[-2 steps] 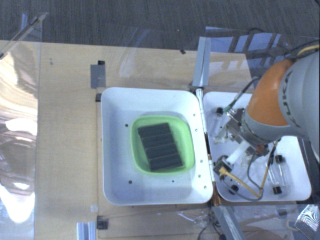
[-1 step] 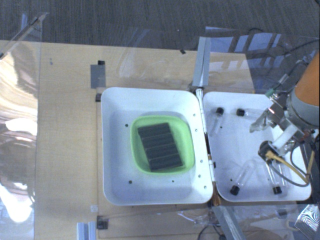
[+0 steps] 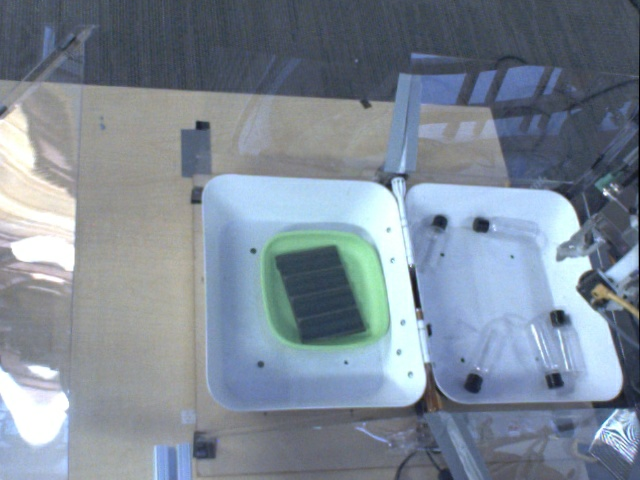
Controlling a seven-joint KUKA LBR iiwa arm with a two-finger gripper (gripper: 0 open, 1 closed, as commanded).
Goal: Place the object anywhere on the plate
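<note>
A dark grey carpet (image 3: 250, 18) runs along the far side of the view, and below it lies a pale wooden bench (image 3: 120, 268) with glare off a clear sheet near its left edge. Two shallow white bins sit side by side on the bench, touching along their inner edges, with a grey metal strut (image 3: 403, 128) rising from the far end of the seam. The left bin (image 3: 225, 368) holds a green plate (image 3: 275, 268) with rounded corners, set roughly at the bin's middle. The object, a dark grey ridged block (image 3: 319, 294), lies flat on the plate, well within the rim and slightly skewed against the plate's edges. The right bin (image 3: 500, 268) holds several clear vials with black caps: two near its far wall (image 3: 480, 225) and three toward its near wall (image 3: 553, 378), most of them lying on the floor of the bin. The gripper (image 3: 600, 263) shows at the right edge of the view, over the outer rim of the right bin and well apart from the plate; it is partly cut off there, and it cannot be told whether it is open or closed, nor can anything be seen in it.
</note>
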